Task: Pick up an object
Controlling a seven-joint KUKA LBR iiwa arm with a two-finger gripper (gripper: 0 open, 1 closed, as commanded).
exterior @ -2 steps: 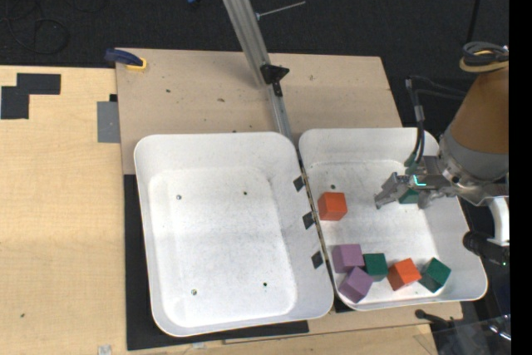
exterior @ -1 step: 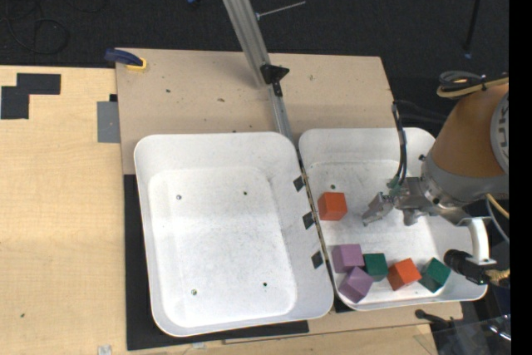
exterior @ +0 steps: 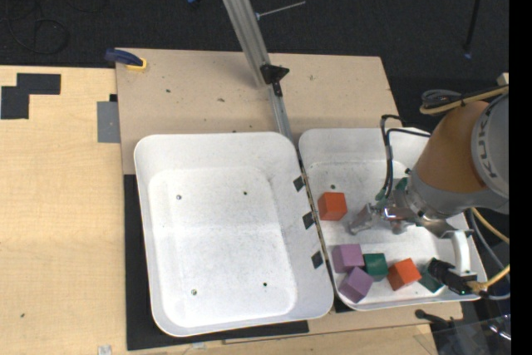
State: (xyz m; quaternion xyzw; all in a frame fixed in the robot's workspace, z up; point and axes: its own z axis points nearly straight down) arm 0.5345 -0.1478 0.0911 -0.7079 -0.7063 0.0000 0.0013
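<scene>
1. Bench [exterior: 208,91]: a pale wooden board bearing two shallow white bins side by side, the left bin [exterior: 216,212] and the right bin [exterior: 353,154], with their inner rims close together
2. Arm [exterior: 453,162]: it enters from the right of the camera view and reaches over the right bin, with the orange band above that bin's right half
3. Gripper [exterior: 363,220]: it sits low over the middle of the right bin's floor; from this angle it cannot be told whether it is spread, pressed together or pinching anything
4. Upper orange cube [exterior: 332,205]: it rests on the right bin's floor near the bin's left wall, just beside the gripper on the view's left; contact between the two cannot be confirmed
5. Upper purple cube [exterior: 347,256]: it lies on the floor towards the near rim, apart from the gripper
6. Lower purple cube [exterior: 357,284]: it lies against the upper purple cube, close to the near rim
7. Green cube [exterior: 376,264]: it lies just beside both purple cubes, on their right
8. Lower orange cube [exterior: 404,273]: it lies just right of the green cube, near the near rim
9. Aluminium rail [exterior: 241,12]: it slants from the top of the view down towards the back edge where the two bins meet
</scene>
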